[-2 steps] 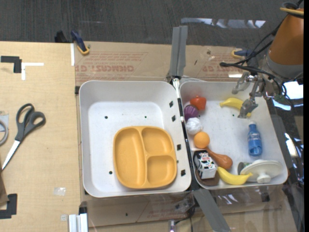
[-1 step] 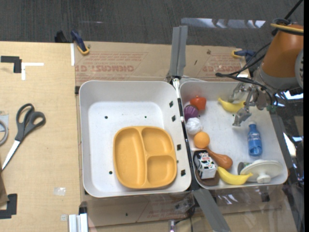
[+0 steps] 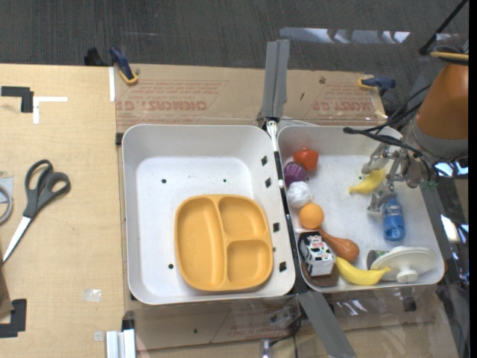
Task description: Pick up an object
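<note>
Overhead, slanted, over both bins (image 3: pixel 134 222)

Red print ran across cardboard sheet (image 3: pixel 195 95) behind left bin (image 3: pixel 149 144), upside down and mirrored from camera; one word looked like "CHEMICALS", rest too blurred to read. Similar red lettering stood on cardboard (image 3: pixel 335 104) behind right bin (image 3: pixel 337 136), also inverted, illegible. Small box (image 3: pixel 318 253) at near left of right bin bore dark marks, unreadable.
</note>
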`<state>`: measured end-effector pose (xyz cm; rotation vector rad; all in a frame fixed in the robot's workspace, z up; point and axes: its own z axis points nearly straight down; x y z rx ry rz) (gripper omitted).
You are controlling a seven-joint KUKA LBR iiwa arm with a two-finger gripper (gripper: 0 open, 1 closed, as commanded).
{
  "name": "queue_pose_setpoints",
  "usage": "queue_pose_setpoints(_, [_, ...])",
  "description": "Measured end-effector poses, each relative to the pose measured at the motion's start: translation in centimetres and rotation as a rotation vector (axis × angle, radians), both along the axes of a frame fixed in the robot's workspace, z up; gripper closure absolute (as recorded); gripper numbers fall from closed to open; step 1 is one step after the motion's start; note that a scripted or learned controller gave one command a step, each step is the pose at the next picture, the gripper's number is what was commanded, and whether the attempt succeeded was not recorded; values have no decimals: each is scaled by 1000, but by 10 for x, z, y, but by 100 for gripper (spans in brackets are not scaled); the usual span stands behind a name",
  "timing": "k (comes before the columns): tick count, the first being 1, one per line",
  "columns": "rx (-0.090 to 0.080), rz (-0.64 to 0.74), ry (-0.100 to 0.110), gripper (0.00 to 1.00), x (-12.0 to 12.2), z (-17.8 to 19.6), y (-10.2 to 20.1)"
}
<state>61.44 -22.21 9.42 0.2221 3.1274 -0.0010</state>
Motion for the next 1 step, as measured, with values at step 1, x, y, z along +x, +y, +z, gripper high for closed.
queue_pose_setpoints(1, [-2, 2, -6, 100, 2, 11, 1])
